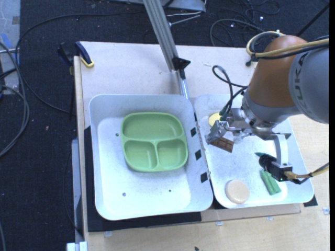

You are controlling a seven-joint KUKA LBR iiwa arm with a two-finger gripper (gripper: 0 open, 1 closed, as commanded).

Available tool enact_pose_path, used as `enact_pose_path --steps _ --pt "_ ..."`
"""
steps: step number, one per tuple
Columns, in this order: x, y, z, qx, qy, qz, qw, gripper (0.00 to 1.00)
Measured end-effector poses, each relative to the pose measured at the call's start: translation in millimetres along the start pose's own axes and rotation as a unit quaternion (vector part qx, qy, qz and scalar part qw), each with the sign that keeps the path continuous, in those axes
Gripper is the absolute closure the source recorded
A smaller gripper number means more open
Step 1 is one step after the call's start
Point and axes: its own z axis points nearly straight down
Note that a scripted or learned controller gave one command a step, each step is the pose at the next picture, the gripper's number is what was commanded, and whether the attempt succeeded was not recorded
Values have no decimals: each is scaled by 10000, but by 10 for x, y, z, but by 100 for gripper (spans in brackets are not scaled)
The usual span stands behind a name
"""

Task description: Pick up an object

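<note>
The brown block [226, 145] is lying in the right bin [246, 161], in its upper left part, close to the wall it shares with the left bin [110, 184]. The gripper [219, 136] is hanging right over it, touching it or just above it. The slanted view is not showing which, and I cannot tell how far the claw is open or whether it is gripping anything.

The arm [282, 72] is leaning in from the right of the frame, with the wrist tilting toward the bin wall. This looks chosen so the claw can meet the block without striking that wall.

A yellow piece [214, 120] is sitting just above the claw, half hidden behind it. It is near enough to be nudged, I judge. A cream disc [237, 191] is resting at the bin's lower edge and a green stick [271, 183] at its lower right, both well apart from the block and leaving it free to lift.

The green tray [155, 141] is filling the middle of the left bin, out of the way.
</note>
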Motion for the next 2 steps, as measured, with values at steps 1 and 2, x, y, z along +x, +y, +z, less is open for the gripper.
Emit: enact_pose_path --steps 1,2 --pt "566 185 87 2 5 -4 10000 100" --pt "1068 432 -43 -12 5 1 10000 100"
